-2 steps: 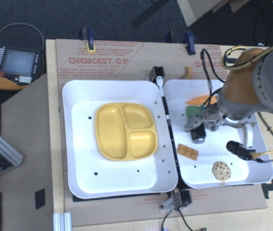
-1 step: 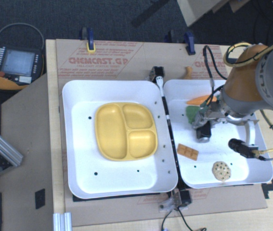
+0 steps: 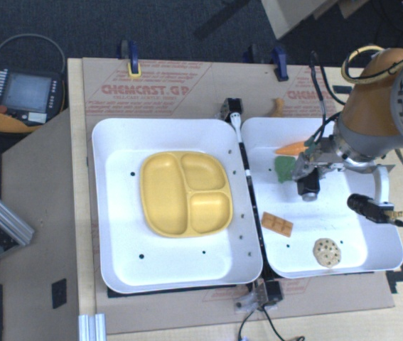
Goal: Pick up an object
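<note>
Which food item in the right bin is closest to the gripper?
The green piece, just left of the gripper; the cracker and cookie lie well below.

One fixed overhead camera, slanted down over both bins [image 3: 105,190].

The two white bins, the left bin [image 3: 116,212] and the right bin [image 3: 372,247], look like smooth plastic with a soft sheen. The yellow divided plate [image 3: 185,192] in the left one is matt plastic. The tabletop [image 3: 187,80] is covered in brown cardboard-like sheet, dull, printed with red lettering. The cookie [image 3: 327,252] looks rough and speckled; the brown cracker [image 3: 277,224] is flat and matt. The arm [image 3: 382,112] has a smooth, slightly glossy shell, orange and grey.
</note>
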You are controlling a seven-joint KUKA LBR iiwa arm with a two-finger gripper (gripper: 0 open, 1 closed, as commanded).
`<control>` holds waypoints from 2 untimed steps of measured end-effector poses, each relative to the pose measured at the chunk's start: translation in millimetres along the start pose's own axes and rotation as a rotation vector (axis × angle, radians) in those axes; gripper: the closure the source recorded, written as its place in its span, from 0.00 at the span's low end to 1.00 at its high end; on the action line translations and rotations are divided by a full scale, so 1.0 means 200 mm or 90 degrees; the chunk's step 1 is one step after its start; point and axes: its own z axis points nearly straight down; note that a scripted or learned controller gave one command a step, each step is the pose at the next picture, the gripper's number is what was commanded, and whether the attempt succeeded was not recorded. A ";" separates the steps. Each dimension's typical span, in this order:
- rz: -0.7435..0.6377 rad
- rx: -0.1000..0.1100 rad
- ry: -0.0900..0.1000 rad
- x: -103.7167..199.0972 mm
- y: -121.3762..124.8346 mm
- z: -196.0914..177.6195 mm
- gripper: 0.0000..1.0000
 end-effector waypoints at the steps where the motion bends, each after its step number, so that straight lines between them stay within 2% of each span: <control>1: 0.000 -0.001 0.000 -0.02 -0.01 -0.32 1.00; 2: -0.001 -0.001 0.000 0.01 0.03 -0.62 1.00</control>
